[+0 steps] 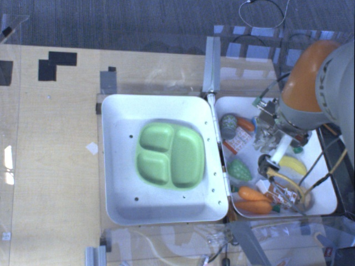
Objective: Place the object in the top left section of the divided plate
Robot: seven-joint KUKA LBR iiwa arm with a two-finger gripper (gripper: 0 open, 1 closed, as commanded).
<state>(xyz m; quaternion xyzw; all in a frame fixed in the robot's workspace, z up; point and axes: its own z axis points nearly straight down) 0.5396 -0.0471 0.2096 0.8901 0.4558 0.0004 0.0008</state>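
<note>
Jaws low over right bin (238, 105), open or clenched impossible to tell; green divided plate (172, 154) well left of jaws; banana (293, 163) just right

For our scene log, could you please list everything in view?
bins: 2, white, left bin beside right bin
plate: 1, green, centre of left bin
carrots: 2, orange, right bin's near edge
banana: 1, yellow, right bin, right side
packet: 1, red and white, right bin, left side
lump: 1, green, right bin, in front of packet
ball: 1, grey, right bin's far left corner
arm: 1, grey with orange band, over right bin
gripper: 1, silver, above right bin's middle
</note>
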